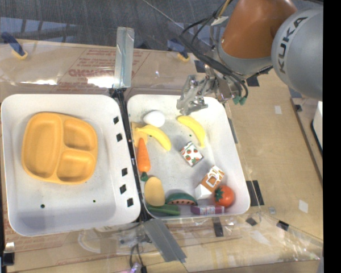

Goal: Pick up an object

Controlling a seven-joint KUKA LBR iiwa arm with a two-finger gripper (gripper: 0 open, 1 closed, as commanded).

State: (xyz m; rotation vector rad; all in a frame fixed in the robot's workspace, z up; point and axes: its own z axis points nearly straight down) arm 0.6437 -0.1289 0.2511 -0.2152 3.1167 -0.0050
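The right bin [234, 152] holds the objects. 2 bananas lie in its upper part: one banana [194, 128] is just below the gripper [191, 102], the other banana [153, 135] lies below a white egg [154, 119]. An orange carrot [143, 155] lies along the left wall. 2 small cartons [191, 153] sit in the middle, and a tomato [224, 196], a watermelon slice [181, 198] and a pale pear [154, 190] are near the lower wall. The gripper hovers over the upper rim of this bin (nothing is seen between its fingers, and how wide they stand cannot be told). The left bin [23, 215] carries a yellow divided tray [59, 147].
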